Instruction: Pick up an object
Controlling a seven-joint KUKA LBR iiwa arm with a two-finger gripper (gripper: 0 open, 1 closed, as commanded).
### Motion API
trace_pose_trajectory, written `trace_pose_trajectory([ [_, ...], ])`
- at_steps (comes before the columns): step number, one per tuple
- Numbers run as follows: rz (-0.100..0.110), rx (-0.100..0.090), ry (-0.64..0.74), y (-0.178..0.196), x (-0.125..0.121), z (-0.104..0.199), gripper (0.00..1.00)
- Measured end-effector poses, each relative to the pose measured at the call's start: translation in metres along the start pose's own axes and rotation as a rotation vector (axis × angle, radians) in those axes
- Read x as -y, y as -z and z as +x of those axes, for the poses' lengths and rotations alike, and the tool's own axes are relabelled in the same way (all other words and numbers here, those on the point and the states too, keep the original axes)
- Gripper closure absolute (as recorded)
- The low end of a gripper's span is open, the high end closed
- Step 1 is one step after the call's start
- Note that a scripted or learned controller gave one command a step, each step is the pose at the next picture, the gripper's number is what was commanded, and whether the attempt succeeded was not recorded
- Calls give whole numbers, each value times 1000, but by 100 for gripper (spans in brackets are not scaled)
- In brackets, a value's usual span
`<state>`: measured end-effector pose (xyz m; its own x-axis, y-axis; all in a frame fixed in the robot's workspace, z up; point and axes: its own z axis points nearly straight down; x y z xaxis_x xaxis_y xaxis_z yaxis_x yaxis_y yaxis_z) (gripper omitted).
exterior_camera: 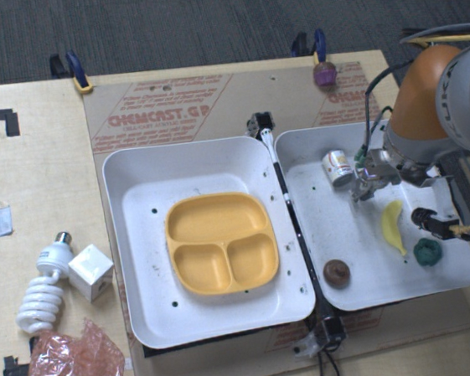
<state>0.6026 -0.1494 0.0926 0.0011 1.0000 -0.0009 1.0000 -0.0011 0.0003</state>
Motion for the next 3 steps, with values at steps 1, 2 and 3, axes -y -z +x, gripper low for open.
trace_pose_trajectory([
  [1, 1, -1, -1, 0, 76, 17, 0],
  [2, 1, -1, -1, 0, 125, 53, 0],
  [3, -2, -1, -3, 10, 124, 53, 100],
])
